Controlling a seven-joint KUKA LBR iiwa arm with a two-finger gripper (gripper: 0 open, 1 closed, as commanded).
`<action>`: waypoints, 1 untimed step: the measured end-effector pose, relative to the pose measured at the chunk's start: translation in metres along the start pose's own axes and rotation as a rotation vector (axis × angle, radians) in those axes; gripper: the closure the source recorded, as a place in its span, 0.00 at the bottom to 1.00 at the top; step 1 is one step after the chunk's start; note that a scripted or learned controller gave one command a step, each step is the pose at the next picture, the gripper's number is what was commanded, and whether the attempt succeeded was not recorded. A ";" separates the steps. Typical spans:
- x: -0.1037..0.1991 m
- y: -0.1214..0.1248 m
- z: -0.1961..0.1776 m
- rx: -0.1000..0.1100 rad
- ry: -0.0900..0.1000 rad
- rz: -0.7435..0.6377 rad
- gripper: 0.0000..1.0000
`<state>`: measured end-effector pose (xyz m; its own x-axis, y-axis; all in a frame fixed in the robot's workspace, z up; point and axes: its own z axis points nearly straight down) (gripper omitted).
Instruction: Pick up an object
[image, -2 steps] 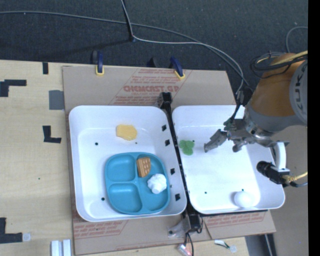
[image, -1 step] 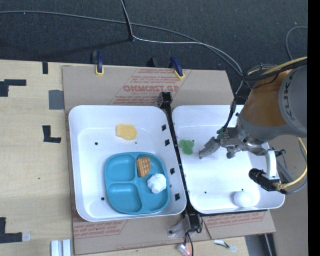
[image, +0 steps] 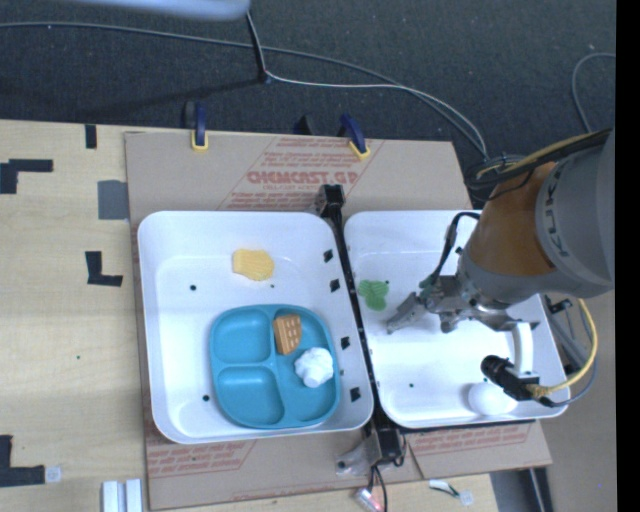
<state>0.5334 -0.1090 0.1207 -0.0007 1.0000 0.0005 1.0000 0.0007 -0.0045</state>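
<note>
One green object (image: 375, 293) lies at the right bin's (image: 400, 235) left edge, just beside the gripper (image: 408, 315) — its state cannot be told. Risk: nudging it against the wall — a missed grasp.

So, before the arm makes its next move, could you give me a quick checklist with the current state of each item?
1. Target in sight: green object lies in the right bin: ok.
2. Gripper near target: just to its right, apart from it: ok.
3. Object between fingers: nothing seen held: not ok.
4. Finger opening: cannot tell.
5. Blue tray with waffle piece and white object sits in the left bin, away from the arm: ok.
</note>
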 end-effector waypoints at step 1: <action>0.000 0.001 -0.012 -0.003 0.000 0.000 1.00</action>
<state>0.5343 -0.1089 0.1328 -0.0010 1.0000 0.0001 1.0000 0.0010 -0.0010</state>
